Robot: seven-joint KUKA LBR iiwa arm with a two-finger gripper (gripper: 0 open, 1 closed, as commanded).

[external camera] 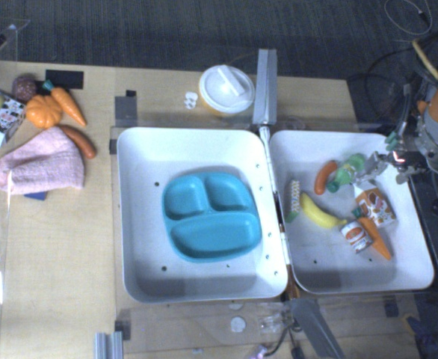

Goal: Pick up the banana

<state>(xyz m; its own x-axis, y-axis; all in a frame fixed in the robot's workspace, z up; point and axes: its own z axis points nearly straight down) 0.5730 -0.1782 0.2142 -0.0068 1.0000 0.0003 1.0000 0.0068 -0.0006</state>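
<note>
Two white bins are seen side by side. The left bin [137, 200] holds a blue sectioned tray [211, 215]. In the right bin [338, 271] the banana [320, 214] lies left of centre, near a sausage [324, 176], a green bottle [346, 172], a carton [374, 206] and a carrot [376, 241]. The gripper [383, 161] is seen at the bin's far right edge, well apart from the banana; whether it is spread or closed cannot be told.

Light fell evenly and fairly bright from overhead. The 2 white bins [275, 144] looked slightly washed out, with soft shadows inside their walls. Glare streaked the bench's [54, 275] left edge. The floor beyond the far edge stayed dim. Small details appeared soft and grainy.
</note>
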